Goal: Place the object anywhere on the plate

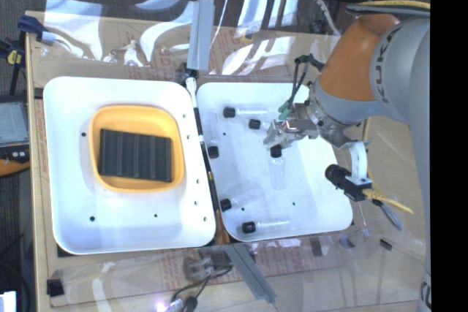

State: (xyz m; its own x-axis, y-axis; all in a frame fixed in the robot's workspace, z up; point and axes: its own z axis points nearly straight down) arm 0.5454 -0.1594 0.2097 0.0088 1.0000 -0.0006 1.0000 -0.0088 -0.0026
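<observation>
Camera view: two bins side by side. Left bin (pixel 66 215) had the plate (pixel 135 117), yellow, with a dark ribbed slab (pixel 136 155) sitting on its centre. Right bin (pixel 322 208) held several clear vials with black caps: one at 12 o'clock (pixel 241 112), one near 6 o'clock (pixel 265 227), and loose caps along the left wall.

Arm (pixel 365 69) reached in from 3 o'clock. Gripper (pixel 281 134) sat over the upper middle of the right bin, pointing down. Can't tell if it was released or clenched; the tip is a small blur against the white.

Likely object: the vial (pixel 277 164) just at 6 o'clock of the gripper tip, black cap up near the tip, clear body trailing away toward 6. Long axis roughly 12-to-6. Nothing visibly gripped, so I'd call it not picked yet. Whether the tip touched the cap I can't say.

Key relation: vial immediately at 6 of the gripper, plate well apart at 9 o'clock, across the wall between the bins. Next move, my guess: a short drop onto the cap end, a grip across the short axis, then lift and carry toward 9.
</observation>
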